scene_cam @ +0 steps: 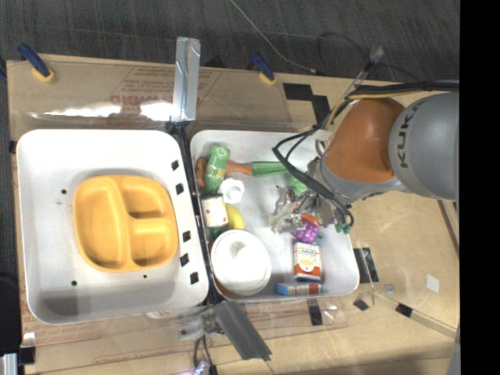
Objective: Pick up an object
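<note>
Approach step: gripper (291, 209) is low in the right bin (344, 248), above a purple item (306, 229); finger state can't be told. Next: confirm grasp, then lift.

A single camera looked down from above the bench at a slight slant, far enough back to take in both white bins whole: the left bin (31, 209) and the right bin (344, 266) sat side by side across the middle. The cardboard-covered bench (117, 84) ran past them, dark carpet (94, 6) filled the top, and the arm (391, 143) entered from the right.
</note>
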`<control>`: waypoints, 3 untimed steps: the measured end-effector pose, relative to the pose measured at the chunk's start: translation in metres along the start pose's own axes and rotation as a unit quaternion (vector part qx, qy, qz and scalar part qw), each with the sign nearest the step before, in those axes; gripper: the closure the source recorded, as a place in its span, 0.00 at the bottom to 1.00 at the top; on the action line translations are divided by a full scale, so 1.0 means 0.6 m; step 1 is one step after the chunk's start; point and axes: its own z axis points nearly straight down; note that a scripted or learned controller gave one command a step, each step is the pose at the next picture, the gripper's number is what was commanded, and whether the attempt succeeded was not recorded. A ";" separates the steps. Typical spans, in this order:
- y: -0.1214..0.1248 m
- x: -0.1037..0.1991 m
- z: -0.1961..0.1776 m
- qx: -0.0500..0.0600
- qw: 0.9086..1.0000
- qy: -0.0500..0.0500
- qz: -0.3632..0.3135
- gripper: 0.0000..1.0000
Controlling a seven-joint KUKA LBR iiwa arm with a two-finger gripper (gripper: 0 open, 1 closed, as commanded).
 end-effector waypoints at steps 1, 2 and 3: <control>0.030 -0.106 -0.171 0.000 0.990 -0.001 0.142 1.00; 0.055 -0.137 -0.247 0.000 0.988 0.000 0.155 1.00; 0.057 -0.138 -0.264 0.000 0.988 -0.001 0.151 1.00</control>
